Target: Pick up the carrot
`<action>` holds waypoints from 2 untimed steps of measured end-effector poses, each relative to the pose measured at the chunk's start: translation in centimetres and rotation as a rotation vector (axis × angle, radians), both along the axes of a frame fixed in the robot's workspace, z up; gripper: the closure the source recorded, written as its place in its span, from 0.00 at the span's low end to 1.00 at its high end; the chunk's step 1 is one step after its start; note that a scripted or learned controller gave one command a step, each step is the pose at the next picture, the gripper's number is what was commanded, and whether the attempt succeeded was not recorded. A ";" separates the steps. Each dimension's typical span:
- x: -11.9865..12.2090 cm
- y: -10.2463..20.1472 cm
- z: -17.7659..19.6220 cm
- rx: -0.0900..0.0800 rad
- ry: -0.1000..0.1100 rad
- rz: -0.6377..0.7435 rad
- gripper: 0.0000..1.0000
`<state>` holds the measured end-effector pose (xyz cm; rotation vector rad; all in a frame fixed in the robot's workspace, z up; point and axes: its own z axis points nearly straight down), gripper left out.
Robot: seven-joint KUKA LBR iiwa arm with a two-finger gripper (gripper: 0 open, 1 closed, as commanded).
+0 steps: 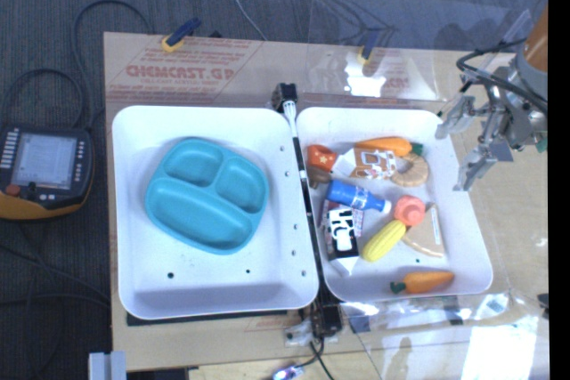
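Two carrot-shaped things lie in the right bin [468, 231]. One orange carrot [426, 282] with a green end rests by the near rim. Another orange carrot [383, 144] with a green tip lies at the far side, partly on an orange-and-white packet [374, 163]. My gripper [452, 156] hangs at the right bin's far-right edge, above the rim, open, with nothing between its fingers. It is well to the right of the far carrot and far behind the near one.
The right bin also holds a blue bottle [356, 196], a yellow corn cob [383, 240], a pink-orange fruit [410, 210], a red piece [321, 157], a black box [341, 231] and a tan ring [411, 171]. A blue divided plate [207, 193] sits in the left bin [134, 262].
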<state>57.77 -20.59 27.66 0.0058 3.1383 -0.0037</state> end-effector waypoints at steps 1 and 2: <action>8.2 -1.6 -5.3 0.002 0.003 -0.194 0.00; 7.7 -1.6 -17.4 0.003 0.008 -0.504 0.00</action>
